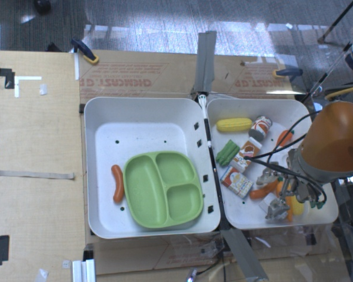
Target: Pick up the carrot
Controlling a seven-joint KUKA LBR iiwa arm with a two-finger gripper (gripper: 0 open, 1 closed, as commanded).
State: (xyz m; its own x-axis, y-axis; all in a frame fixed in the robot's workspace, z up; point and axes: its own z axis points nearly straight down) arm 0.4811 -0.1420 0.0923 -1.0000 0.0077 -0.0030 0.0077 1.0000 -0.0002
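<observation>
The gripper (277,209) hung low over the near right part of the right bin (235,219), and whether its fingers were released or clenched could not be told from this slant. The carrot (263,191) lay in that bin just to the left of the fingers, partly under the arm's cables, and nothing showed it grasped. Farther left of the fingers sat a small printed carton (237,183), with green beans (226,153) and a corn cob (234,124) beyond it toward the bin's far side. Well away to the left, the left bin (100,175) held a green divided plate (163,188) and a sausage (117,184) beside it.
</observation>
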